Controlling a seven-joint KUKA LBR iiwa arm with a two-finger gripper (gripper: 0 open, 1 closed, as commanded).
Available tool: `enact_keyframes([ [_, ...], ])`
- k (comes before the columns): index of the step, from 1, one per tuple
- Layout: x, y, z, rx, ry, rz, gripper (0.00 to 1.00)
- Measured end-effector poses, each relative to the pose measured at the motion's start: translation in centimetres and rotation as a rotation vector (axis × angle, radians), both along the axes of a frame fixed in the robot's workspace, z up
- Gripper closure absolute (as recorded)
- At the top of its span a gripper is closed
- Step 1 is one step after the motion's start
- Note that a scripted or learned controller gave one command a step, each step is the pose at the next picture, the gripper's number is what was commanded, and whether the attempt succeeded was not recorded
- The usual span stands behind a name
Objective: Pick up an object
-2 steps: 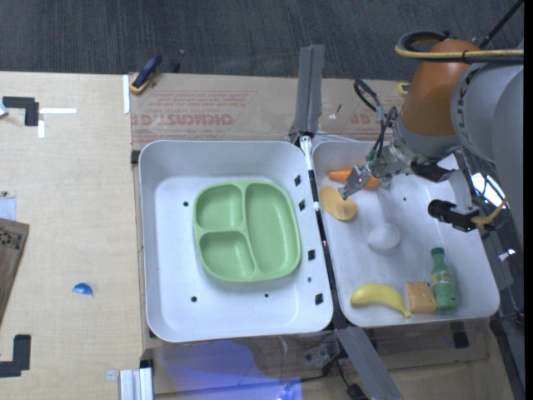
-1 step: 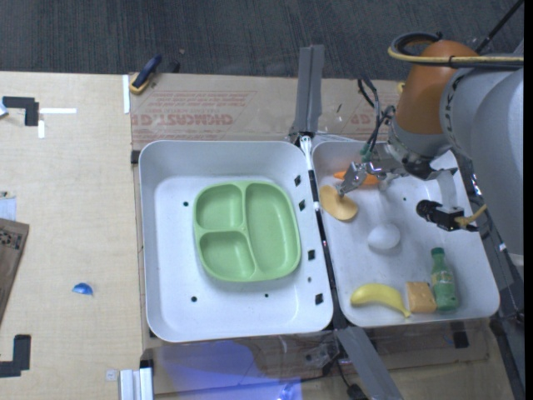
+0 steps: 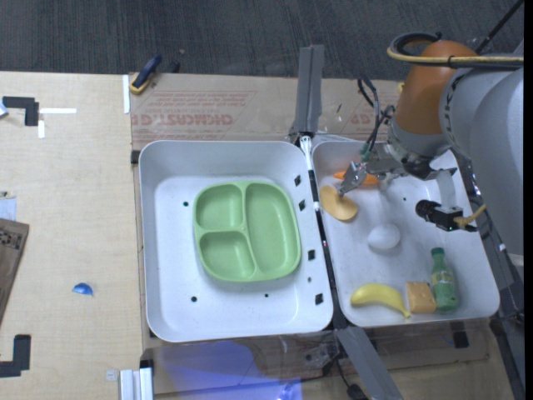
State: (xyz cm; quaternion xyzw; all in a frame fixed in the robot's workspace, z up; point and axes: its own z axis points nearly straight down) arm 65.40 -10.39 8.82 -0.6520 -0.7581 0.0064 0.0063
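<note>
We cannot tell how the gripper point(image 3: 360, 176) is set as it hangs low over the right bin's point(image 3: 476, 302) far corner, near an orange piece point(image 3: 345, 176) and a tan slice point(image 3: 338, 204). Crowded against the wall, it could, we judge, miss or scrape.

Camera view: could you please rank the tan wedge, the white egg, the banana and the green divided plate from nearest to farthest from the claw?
From the claw, at the right bin's far left corner:
1. Tan wedge, just below the claw by the bin's left wall.
2. White egg, mid right bin.
3. Green divided plate and banana: too close to call; the plate lies in the left bin, the banana at the right bin's near edge.
</note>
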Motion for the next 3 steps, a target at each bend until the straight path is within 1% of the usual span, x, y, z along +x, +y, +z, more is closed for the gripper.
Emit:
enact_keyframes([
  [1, 0.3, 0.3, 2.0, 0.0, -0.013, -0.061, 0.0],
  [2, 0.5, 0.1, 0.4, -0.001, -0.018, -0.162, 0.0],
  [3, 0.1, -0.3, 1.1, -0.007, -0.003, -0.164, 1.0],
])
